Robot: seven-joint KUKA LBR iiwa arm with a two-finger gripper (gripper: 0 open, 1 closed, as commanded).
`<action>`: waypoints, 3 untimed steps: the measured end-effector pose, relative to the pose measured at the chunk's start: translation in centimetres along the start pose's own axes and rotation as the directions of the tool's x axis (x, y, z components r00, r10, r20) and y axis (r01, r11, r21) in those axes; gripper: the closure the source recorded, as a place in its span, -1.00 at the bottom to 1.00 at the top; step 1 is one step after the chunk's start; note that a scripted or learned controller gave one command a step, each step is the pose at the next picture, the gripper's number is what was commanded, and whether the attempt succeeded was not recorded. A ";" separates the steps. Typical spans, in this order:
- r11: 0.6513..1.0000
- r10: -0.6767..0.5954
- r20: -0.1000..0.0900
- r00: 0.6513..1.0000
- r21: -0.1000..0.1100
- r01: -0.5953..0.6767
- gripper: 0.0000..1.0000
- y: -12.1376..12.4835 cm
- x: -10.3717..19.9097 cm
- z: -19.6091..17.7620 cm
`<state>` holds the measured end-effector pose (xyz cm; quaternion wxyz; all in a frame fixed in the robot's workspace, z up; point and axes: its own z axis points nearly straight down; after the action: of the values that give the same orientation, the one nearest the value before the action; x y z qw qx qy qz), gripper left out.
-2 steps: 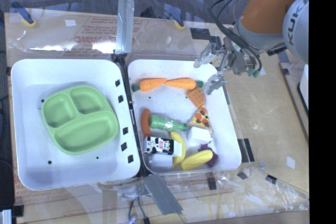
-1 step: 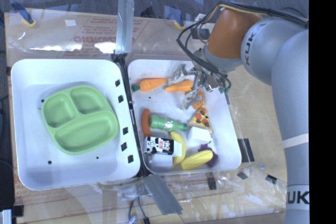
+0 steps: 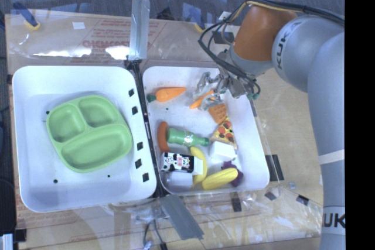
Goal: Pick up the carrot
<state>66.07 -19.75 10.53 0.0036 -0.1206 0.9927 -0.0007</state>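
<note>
While the arm (image 3: pixel 304 55) reaches in from the right, its gripper (image 3: pixel 212 86) sits low over the far part of the right bin (image 3: pixel 253 126). Finger spread not readable from this angle; cannot tell if anything is held. A small orange piece (image 3: pixel 198 103) lies just at the fingertips, contact unclear. Carrot (image 3: pixel 169 93) lies flat near the far left corner of the right bin, just beside the gripper, apart from it. Nearby: pizza slice (image 3: pixel 224 133), green bottle (image 3: pixel 186 139), banana (image 3: pixel 220 178), small carton (image 3: pixel 177 162). Left bin (image 3: pixel 35 178) holds a green divided plate (image 3: pixel 89 132).
</note>
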 end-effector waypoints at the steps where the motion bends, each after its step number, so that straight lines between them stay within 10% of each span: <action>1: 0.998 0.061 0.001 0.998 -0.001 -0.061 1.00 6.2 -1.5 -4.9; 2: 0.998 0.063 -0.003 0.998 -0.001 -0.063 -1.00 6.1 -1.3 -4.7; 3: 0.990 -0.140 -0.007 0.990 -0.005 0.140 -1.00 11.1 2.2 1.3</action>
<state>61.26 -9.49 9.15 -0.0005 -0.1902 0.9818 0.0010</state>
